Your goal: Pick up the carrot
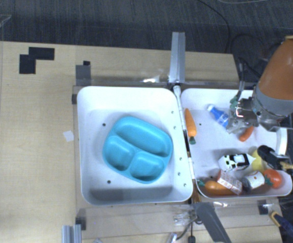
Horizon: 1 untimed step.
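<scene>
The carrot point(189, 124) is long and orange with a green end. It lies along the left wall of the right bin point(207, 146), pointing front to back. My gripper point(239, 117) hangs low over the back right part of that bin, well to the right of the carrot. A small orange-red piece point(246, 133) lies just below the gripper, and I cannot tell whether the two touch. A blue and white bottle point(218, 114) lies between the carrot and the gripper.
The left bin point(93, 135) holds a blue divided plate point(137, 149). Along the right bin's front edge sit a black-and-white cow toy point(235, 161), a red tomato point(273, 178), an orange fruit point(215, 187) and other small items. The arm's orange band point(283, 70) rises at the right.
</scene>
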Each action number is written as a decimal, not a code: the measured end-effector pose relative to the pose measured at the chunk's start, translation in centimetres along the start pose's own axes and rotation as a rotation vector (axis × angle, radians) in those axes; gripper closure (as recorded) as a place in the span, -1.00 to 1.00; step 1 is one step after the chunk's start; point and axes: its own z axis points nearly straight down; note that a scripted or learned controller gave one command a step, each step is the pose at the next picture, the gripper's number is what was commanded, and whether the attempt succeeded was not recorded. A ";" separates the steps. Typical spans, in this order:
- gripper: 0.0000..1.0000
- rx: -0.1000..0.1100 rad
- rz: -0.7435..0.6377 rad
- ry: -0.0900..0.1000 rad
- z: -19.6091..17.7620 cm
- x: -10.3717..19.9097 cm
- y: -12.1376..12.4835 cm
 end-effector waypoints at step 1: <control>1.00 0.000 -0.142 -0.001 -6.7 -8.6 1.4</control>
